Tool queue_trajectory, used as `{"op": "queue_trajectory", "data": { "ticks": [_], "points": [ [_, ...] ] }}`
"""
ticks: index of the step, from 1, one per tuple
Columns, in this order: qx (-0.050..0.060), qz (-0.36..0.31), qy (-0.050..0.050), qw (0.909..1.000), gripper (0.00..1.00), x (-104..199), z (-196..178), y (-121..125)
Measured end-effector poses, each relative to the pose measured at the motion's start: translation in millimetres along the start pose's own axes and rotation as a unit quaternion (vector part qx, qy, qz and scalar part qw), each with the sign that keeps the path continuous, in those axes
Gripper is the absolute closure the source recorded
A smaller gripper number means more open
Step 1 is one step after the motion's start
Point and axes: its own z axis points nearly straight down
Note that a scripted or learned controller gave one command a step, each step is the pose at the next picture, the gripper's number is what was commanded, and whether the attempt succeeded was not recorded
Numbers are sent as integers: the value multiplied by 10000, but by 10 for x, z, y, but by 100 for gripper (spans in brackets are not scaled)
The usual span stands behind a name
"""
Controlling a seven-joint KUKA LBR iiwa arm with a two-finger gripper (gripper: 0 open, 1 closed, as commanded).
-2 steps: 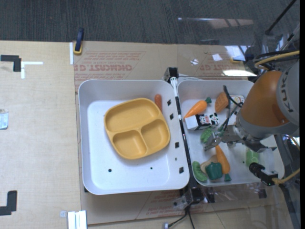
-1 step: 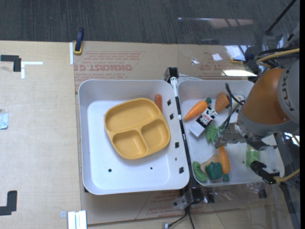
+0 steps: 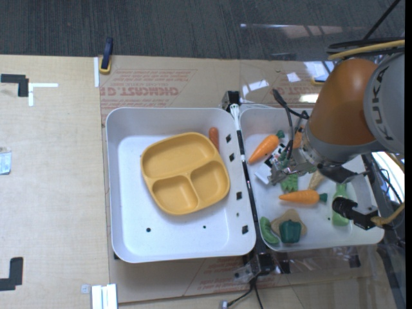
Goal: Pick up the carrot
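Two carrots [image 3: 264,148] [image 3: 301,197] lie in the right bin [image 3: 322,240]: one tilted near its left wall, one flat nearer the middle. Tool [image 3: 282,167] sits between them, low over the bin; cannot tell its grip state. Yellow divided plate [image 3: 185,181] rests in the left bin [image 3: 129,237].

Dark carpet floor [image 3: 193,11], pale wooden bench [image 3: 48,205]
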Motion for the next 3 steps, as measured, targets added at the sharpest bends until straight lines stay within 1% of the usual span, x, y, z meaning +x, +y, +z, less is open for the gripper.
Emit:
{"op": "queue_trajectory", "data": {
  "ticks": [1, 2, 3],
  "points": [
    [6, -1653, 7, 9862, 100, -723, 513, -303],
    [-5, -1674, -3, 9859, 100, -167, -2, 400],
    [9, -907, -4, 9959, 100, 222, 5, 1488]
  ]
}}
